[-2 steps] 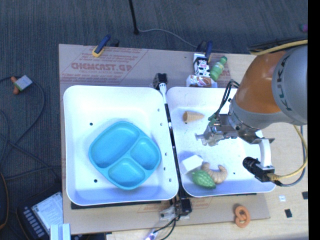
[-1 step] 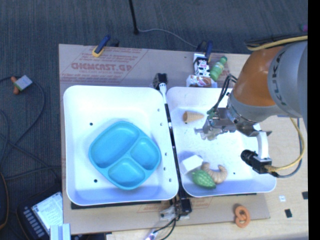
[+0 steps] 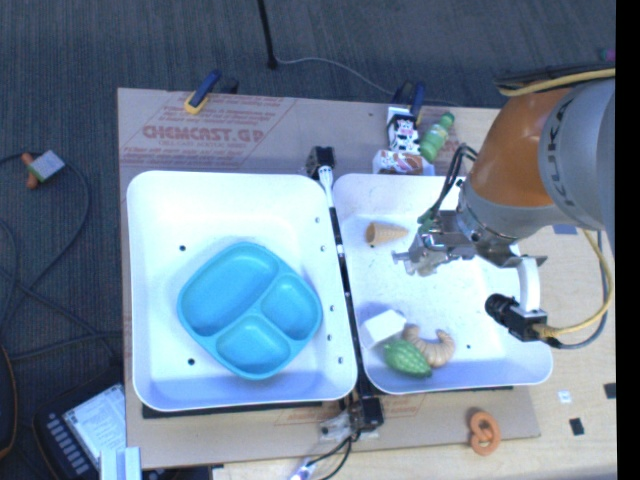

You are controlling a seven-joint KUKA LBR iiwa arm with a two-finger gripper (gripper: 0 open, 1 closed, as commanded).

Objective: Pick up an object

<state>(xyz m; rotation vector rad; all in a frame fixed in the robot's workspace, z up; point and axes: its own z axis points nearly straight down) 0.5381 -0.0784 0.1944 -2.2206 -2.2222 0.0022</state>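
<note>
Arm (image 3: 545, 158) reaches over the right bin (image 3: 530, 368); gripper (image 3: 425, 253) hangs above its floor, jaw state cannot be told. Nearest candidate: the cone (image 3: 385, 233), just left of it. Centre over the cone before descending; green toy (image 3: 408, 359) and croissant (image 3: 437, 346) crowd together.

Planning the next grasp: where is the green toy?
The green toy lies near the right bin's front edge, touching a tan toy.
</note>
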